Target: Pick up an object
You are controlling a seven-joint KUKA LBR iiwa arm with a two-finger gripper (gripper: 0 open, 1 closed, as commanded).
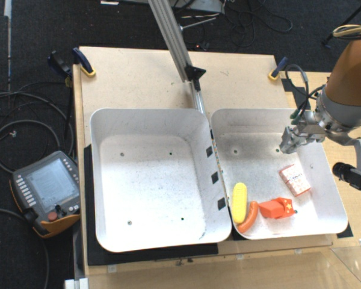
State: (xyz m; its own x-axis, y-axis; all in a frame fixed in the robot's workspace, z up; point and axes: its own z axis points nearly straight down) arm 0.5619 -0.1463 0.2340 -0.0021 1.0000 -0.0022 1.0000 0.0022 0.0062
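Two white bins sit side by side on the tabletop (138, 77). The left bin (108, 125) is in the middle of the frame. The right bin (253, 122) holds all the toys, bunched at its lower edge, maybe because they slid or were dropped there. A yellow corn (239, 201) lies just beside an orange carrot (248, 217). Next to them is a red block (275, 209). A little pink box (294, 180) lies higher up, a bit apart.

The end effector (289, 144) hangs at the right of the frame, over the right bin, just above the pink box. I cannot tell how wide it is, and nothing shows in it. The pink box looks like the closest thing to grab.
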